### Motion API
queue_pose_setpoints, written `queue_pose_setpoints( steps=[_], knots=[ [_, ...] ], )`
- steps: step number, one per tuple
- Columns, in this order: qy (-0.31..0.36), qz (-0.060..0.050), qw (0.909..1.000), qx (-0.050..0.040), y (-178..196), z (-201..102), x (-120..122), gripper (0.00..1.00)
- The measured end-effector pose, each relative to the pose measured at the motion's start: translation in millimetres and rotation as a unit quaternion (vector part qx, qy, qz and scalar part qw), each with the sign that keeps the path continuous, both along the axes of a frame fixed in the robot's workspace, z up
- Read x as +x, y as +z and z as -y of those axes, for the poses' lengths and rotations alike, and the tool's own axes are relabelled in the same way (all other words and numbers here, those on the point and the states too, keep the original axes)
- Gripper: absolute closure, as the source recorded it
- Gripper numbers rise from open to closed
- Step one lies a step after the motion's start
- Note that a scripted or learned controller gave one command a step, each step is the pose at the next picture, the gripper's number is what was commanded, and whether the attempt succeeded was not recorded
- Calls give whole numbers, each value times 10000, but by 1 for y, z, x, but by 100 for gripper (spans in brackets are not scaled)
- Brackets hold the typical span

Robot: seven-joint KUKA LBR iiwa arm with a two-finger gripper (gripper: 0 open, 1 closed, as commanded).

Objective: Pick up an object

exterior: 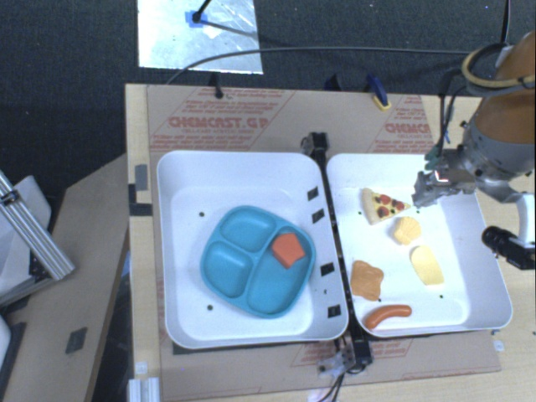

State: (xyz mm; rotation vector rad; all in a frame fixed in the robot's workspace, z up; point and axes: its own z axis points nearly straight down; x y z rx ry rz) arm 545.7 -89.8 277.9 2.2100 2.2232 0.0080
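The arm is reaching in from 3 o'clock, its gripper hanging over the right bin; finger spread: cannot tell. A flat triangular pizza slice is lying just at the gripper's 8 o'clock. In the left bin, a glossy blue tray is carrying an orange block.

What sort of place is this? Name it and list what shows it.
Probably a robot lab test bench, not a kitchen. The arm reaches over two white bins taped to cardboard; toy food such as a pizza slice and a sausage lies in one, a blue tray in the other.
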Motion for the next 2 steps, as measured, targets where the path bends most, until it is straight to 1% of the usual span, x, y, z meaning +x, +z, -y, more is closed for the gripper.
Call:
queue_pose_setpoints(
  steps=[1, 2],
  knots=[
    [20, -33, 10000, 13, -9, -60, 0, 100],
    [23, -45, 10000, 17, -33, -114, 5, 100]
  ],
)
